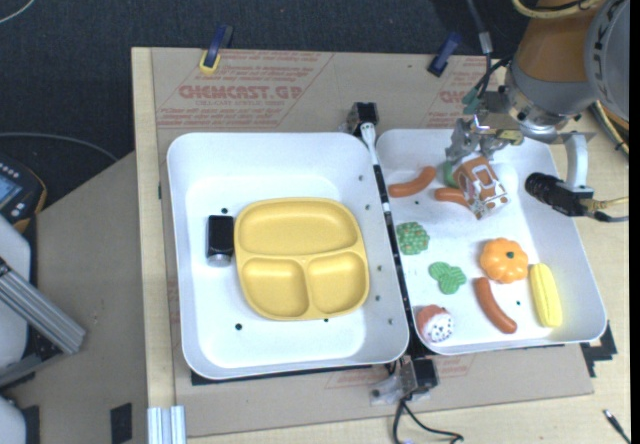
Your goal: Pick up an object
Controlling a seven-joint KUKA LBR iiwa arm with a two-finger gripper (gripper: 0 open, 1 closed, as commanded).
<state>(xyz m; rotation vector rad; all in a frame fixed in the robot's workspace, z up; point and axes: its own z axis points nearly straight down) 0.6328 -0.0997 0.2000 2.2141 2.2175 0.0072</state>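
First, at the left of the counter, we see the left bin. It holds a small black block lying just beside the left edge of a yellow divided tray, which takes up the middle of that bin.

Moving right, the right bin carries the toy foods. Nearest the shared wall lie an orange sausage towards the back, a green broccoli piece below it, and a red-and-white toy at the front edge. A leafy green piece sits between the broccoli and the red-and-white toy, a little to their right. A second short sausage lies just beside a brown-and-white toy, which is tilted.

Further right, we find an orange pumpkin, a darker sausage just in front of it, and a yellow corn cob near the right wall.

The tool hangs over the back of the right bin, right at the upper left edge of the brown-and-white toy. We cannot tell whether it is released or clenched, nor whether it touches the toy. The arm reaches in from the upper right.
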